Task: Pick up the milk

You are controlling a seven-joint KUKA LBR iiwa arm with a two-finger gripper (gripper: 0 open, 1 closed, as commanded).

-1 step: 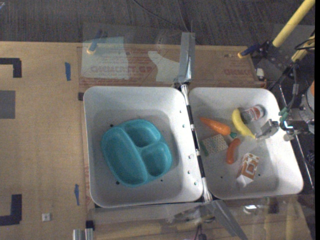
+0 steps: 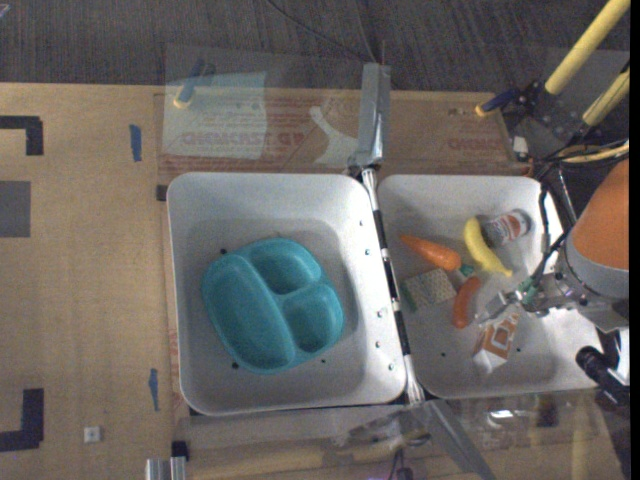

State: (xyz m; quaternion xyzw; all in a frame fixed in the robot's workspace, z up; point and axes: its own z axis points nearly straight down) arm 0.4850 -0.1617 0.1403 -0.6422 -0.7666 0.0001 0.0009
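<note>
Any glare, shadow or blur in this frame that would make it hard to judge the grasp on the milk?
Camera view: soft, slightly blurry overall; the claw beside the milk is a small smeared tangle, so its grip is unreadable. Camera view: pale glare on the clear sheet above the left bin. Camera view: mild shadow beneath the teal plate.

A grey KUKA arm (image 2: 608, 268) with a broad orange band above its wrist ends in a small metal gripper (image 2: 522, 296); dark cables loop beside the arm's silvery wrist section at the bench's right.
</note>
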